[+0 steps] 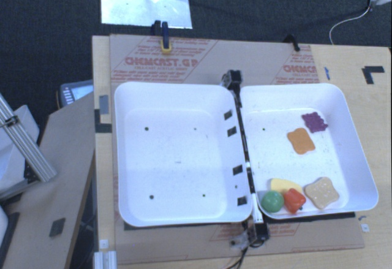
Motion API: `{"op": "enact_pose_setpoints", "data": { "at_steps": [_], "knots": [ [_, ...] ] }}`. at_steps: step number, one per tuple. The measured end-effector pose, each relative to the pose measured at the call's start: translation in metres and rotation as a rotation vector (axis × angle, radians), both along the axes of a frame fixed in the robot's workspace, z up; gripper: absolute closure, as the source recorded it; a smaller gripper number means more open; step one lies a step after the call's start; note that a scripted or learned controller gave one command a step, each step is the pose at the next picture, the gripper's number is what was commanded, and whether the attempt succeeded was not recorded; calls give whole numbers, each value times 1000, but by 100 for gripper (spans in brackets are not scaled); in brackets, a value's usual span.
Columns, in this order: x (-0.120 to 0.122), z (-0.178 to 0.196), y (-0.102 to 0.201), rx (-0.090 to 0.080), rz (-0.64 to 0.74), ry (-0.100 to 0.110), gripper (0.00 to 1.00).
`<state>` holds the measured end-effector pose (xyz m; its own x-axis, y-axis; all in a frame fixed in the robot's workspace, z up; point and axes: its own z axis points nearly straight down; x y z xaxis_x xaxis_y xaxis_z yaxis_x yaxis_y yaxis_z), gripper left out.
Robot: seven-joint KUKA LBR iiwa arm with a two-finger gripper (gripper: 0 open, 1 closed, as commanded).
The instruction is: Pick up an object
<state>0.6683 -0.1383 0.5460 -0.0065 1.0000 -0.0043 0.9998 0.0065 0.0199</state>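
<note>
Cardboard-topped bench [245, 56] carries two white bins. Left bin [177, 157] offers a wide floor. Along the right bin [269, 139]'s near edge crowd a green ball [271, 201], a half-hidden yellow wedge [285, 185], a red piece [294, 200] and a toast slice [321, 192]. An orange piece [301, 140] and a purple piece [313, 121] sit apart near its right wall.

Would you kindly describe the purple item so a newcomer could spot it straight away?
Look in the right-hand white bin, toward its far right wall. The purple grape bunch lies just beyond the orange piece. It is the only purple, bumpy item; the others are orange, yellow, green, red or tan.
</note>
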Motion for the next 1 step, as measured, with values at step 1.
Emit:
{"op": "enact_pose_setpoints", "data": {
  "at_steps": [1],
  "knots": [
    [-1,-123,-39,5,-8,29,100]
  ]
}}
